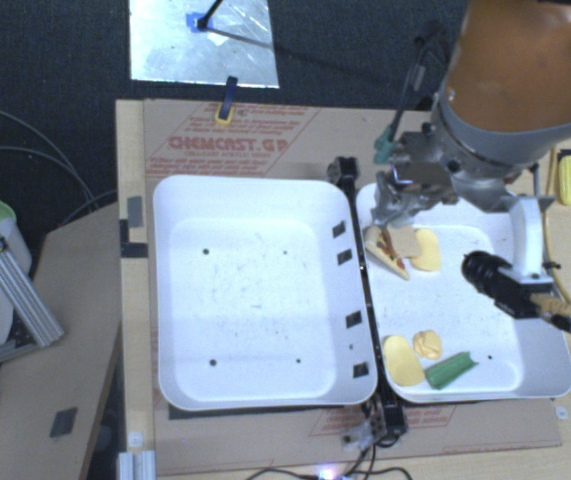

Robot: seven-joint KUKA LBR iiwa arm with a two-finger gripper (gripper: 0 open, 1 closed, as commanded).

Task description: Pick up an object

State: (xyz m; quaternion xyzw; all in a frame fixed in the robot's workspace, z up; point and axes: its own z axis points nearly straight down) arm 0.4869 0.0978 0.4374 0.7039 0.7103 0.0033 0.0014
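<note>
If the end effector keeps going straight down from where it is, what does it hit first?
Most likely the yellow-and-red piece at the near-left of the right bin. The end effector points down just above it. The pale yellow piece lies beside it. Depth is hard to judge from this slanted view.
</note>
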